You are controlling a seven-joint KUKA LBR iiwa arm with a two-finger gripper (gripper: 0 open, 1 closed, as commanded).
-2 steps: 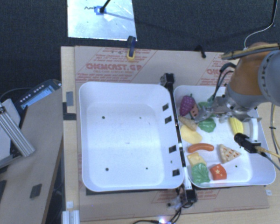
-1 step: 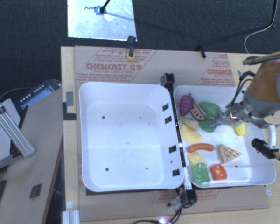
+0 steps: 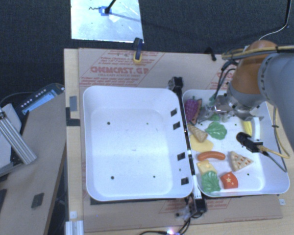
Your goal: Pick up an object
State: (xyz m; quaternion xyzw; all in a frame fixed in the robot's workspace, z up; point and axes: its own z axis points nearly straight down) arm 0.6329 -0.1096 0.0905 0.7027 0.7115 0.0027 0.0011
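White right bin (image 3: 274,180) crowds my gripper (image 3: 209,112) against its back-left rim beside purple grapes (image 3: 191,109); grip state unclear.

Robotics lab: two white bins (image 3: 132,146) on a cardboard-covered table (image 3: 117,67), industrial arm (image 3: 269,77), loose cables (image 3: 274,153), aluminium framing (image 3: 10,136), dark carpet floor (image 3: 29,33).

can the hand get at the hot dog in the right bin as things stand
Probably yes. The hot dog lies uncovered on the right bin floor, nothing stacked on it, and the hand is over that same bin, near its far side.
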